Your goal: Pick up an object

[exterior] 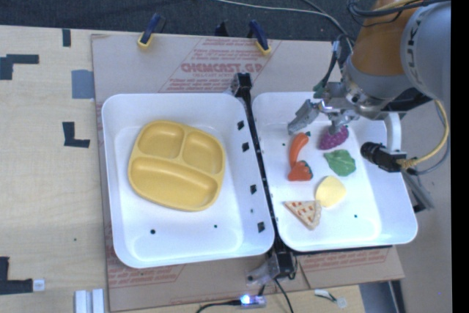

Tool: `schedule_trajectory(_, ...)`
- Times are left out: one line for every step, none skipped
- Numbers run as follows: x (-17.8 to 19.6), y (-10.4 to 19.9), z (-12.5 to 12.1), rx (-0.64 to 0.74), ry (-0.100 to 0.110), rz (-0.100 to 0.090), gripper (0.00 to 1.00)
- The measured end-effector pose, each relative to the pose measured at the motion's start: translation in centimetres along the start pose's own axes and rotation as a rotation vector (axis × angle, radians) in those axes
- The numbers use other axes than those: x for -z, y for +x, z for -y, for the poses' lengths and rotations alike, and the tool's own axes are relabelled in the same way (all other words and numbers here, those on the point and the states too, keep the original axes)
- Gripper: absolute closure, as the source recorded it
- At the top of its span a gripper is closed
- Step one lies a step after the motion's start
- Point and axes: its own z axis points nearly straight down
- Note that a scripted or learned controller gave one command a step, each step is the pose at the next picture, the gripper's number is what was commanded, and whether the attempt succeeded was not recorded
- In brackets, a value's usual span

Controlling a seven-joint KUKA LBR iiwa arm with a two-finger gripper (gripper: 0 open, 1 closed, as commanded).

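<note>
Far to the left of the tool (322, 116), in the left bin (117, 157), lies a yellow divided plate (176, 163): stiff, shallow and wide, probably too broad for this tool to take except by its rim. Just below and left of the tool, in the right bin (388, 220), an orange carrot (297, 154) lies nearly upright in the view; it looks like light, hard toy plastic, smooth enough to slip, and is best pinched across its narrow middle. Further below sits a pizza slice (304, 212), flat and thin, awkward to get under. Directly beneath the tool's right side is a bunch of purple grapes (335, 135), knobbly and likely the easiest to hold across its width. Below it lie a green leaf (341, 162) and a yellow lemon (330, 192), rounded and prone to roll. The tool's two prongs stand spread apart, clamped on nothing, hovering over the carrot and grapes
</note>
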Motion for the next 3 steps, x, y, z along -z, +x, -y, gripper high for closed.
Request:
schedule_trajectory(0.5,0.0,-0.2,0.001,-0.009,0.0,0.0)
schedule_trajectory(-3.8,0.1,0.1,0.001,-0.005,0.0,0.0)
schedule_trajectory(-8.1,0.1,0.2,0.001,-0.005,0.0,0.0)
